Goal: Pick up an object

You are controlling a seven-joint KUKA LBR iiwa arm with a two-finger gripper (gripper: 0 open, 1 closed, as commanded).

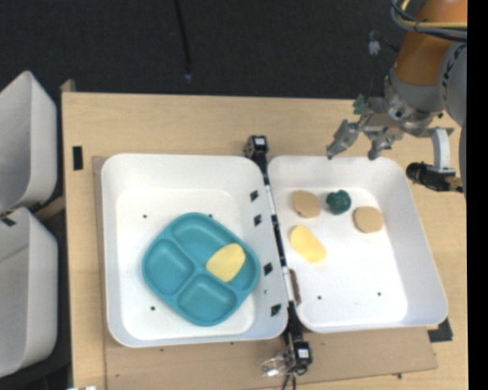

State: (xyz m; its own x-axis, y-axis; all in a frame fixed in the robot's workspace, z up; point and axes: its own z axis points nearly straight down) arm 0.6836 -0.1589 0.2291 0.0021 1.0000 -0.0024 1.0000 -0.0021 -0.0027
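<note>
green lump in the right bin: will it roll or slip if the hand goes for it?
The green lump looks small and rounded, so a nudge may well roll it. Its bumpy surface should give some grip, so slipping seems less likely. It sits close to a tan piece; a wide approach by the hand could bump that too.

Wooden bench (187,124) bearing two white bins (130,185), side by side

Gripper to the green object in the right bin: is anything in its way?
Nothing visible. The gripper hovers with fingers spread over the right bin's far rim; the green object lies in the open, tan pieces beside it.
</note>
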